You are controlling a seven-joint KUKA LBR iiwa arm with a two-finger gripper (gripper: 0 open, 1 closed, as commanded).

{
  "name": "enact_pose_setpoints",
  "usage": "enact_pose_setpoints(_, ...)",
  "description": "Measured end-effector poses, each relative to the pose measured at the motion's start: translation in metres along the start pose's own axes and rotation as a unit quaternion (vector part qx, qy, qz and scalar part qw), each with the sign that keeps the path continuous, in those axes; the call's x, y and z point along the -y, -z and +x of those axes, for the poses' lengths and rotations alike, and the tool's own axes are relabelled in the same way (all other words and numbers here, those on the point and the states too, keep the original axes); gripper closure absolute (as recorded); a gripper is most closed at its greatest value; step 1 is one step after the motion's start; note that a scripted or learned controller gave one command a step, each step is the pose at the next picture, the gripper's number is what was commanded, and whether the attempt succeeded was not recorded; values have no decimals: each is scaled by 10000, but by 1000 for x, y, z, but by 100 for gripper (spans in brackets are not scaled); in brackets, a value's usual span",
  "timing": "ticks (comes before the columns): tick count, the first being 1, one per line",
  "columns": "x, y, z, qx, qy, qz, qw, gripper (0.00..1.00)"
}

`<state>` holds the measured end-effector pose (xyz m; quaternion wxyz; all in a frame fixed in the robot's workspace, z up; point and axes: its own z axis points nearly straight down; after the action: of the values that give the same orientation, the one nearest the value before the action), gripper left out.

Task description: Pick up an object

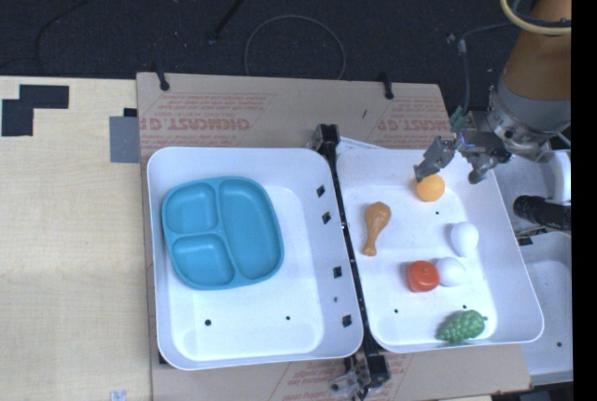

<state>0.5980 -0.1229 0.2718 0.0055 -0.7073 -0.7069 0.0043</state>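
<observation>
Both white bins (238, 334) are looking like smooth, slightly glossy plastic, the blue divided tray (222, 231) is showing a matt plastic finish, and the brown printed sheet (280, 115) beneath is appearing as dull, flat cardboard.

I can make out red print on the cardboard sheet (280, 115) under the bins (upside down to me), roughly "CHEMCAST GP"; nothing else reads.

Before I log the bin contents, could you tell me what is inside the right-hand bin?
The right bin holds an orange ball, a drumstick, two white eggs, a red tomato and green grapes. The gripper hides little.
</observation>
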Motion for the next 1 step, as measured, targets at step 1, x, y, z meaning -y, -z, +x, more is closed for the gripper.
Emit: enact_pose_setpoints(1,-2,7,0,9,8,-64,10000,0)
